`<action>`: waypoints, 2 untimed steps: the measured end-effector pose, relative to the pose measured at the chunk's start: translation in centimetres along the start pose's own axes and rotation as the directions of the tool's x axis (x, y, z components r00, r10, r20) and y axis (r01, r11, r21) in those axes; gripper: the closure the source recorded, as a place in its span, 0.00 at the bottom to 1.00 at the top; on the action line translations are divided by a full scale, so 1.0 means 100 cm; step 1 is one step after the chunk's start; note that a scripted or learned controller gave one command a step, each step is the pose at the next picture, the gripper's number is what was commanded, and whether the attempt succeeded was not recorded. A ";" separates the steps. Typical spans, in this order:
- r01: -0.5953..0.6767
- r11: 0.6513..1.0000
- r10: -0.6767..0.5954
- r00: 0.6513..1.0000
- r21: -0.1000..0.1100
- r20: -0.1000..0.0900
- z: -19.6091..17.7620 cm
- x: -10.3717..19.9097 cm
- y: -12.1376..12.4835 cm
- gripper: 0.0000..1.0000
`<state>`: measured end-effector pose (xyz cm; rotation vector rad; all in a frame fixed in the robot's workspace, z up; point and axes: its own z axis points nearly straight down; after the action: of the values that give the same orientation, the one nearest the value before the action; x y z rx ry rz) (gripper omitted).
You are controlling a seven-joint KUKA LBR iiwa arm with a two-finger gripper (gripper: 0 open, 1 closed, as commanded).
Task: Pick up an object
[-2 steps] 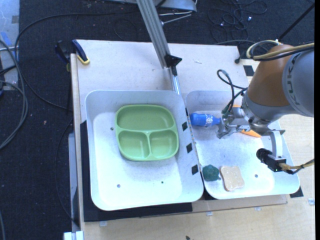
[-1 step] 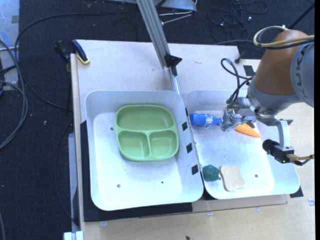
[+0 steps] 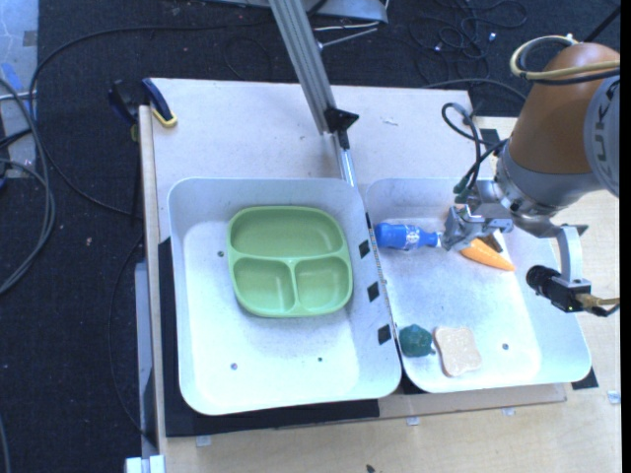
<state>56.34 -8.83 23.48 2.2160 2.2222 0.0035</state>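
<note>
Bench bins: left [image 3: 197, 363] holds green tray [image 3: 291, 261], right [image 3: 523, 353] blue bottle [image 3: 404, 236]

Blue bottle [image 3: 406, 236] lying flat, orange carrot [image 3: 487, 254] beside, green lump [image 3: 416, 340] and tan sponge [image 3: 458, 350], right bin.

- Bench [image 3: 246, 106] viewed from above, at a slant.
- Both bins framed: left bin [image 3: 197, 363], right bin [image 3: 532, 353].
- Arm [image 3: 567, 116] entered at right of frame.
</note>
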 end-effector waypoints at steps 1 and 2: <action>0.006 1.000 -0.006 1.000 0.003 -0.003 -0.010 0.055 -0.008 1.00; 0.006 1.000 -0.006 1.000 0.005 -0.003 -0.015 0.110 -0.022 1.00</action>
<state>54.11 2.16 24.99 2.2135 2.2332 0.0010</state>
